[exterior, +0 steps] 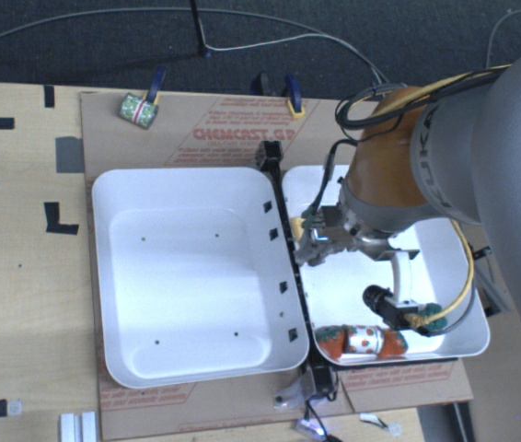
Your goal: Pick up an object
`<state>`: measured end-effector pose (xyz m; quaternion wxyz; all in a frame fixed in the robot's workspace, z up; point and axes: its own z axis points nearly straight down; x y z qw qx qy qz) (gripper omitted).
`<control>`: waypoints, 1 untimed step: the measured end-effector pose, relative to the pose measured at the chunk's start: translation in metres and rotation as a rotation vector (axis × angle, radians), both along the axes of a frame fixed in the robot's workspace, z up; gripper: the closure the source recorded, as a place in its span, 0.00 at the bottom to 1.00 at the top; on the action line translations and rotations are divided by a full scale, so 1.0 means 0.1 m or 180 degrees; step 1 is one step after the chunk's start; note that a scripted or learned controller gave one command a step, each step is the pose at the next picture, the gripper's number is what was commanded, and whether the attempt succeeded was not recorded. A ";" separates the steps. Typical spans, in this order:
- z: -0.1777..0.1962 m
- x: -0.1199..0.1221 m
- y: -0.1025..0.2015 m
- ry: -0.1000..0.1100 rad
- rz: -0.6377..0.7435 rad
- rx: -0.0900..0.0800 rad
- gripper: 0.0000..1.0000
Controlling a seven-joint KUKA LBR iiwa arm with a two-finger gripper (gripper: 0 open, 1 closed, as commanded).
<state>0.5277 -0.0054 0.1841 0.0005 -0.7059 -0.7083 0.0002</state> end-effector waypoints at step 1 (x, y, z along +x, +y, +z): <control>0.00 0.08 0.55 0.0000 0.0004 0.0002 1.00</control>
